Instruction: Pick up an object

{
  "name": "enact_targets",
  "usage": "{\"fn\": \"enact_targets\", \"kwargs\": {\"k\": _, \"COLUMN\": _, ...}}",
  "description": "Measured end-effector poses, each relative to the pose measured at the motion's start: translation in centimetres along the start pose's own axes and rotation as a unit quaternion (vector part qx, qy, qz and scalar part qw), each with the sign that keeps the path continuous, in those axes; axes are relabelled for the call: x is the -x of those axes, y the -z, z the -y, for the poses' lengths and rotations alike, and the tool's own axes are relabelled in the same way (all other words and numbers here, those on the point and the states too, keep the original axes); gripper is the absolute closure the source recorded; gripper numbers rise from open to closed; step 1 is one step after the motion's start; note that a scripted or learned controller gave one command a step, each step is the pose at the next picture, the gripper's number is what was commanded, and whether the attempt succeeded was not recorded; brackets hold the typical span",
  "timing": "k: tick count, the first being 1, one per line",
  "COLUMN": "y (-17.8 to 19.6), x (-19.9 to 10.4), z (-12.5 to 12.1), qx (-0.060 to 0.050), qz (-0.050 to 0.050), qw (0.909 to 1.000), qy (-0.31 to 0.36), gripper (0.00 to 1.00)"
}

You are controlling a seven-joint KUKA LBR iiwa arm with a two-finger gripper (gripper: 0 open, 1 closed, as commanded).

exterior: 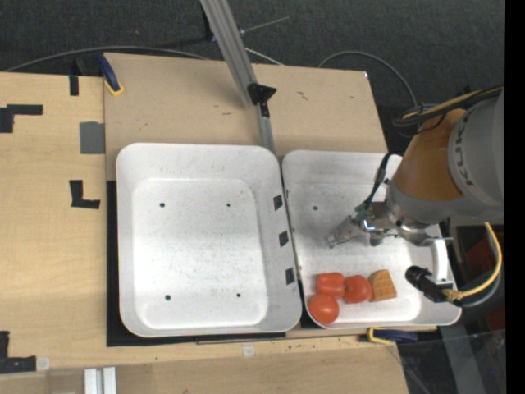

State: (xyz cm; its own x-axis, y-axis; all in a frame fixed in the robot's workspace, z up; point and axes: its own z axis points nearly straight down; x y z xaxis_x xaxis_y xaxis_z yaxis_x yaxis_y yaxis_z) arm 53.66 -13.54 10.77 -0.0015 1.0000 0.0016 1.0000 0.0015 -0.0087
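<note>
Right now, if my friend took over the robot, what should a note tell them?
Gripper: over the right bin, above its bare floor, with nothing seen between its fingers.
Things: three red pieces and an orange block sit together at the right bin's near edge. The left bin is beside it.
Done: nothing picked up yet.
Left: probably move toward the cluster, grip one piece and lift it.
</note>
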Motion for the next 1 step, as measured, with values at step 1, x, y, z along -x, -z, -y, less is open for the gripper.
{"fn": "enact_targets", "kwargs": {"k": 1, "y": 1.35, "x": 0.02, "z": -0.14, "qx": 0.002, "qz": 0.001, "qw": 1.0000, "qy": 0.000, "gripper": 1.00}}
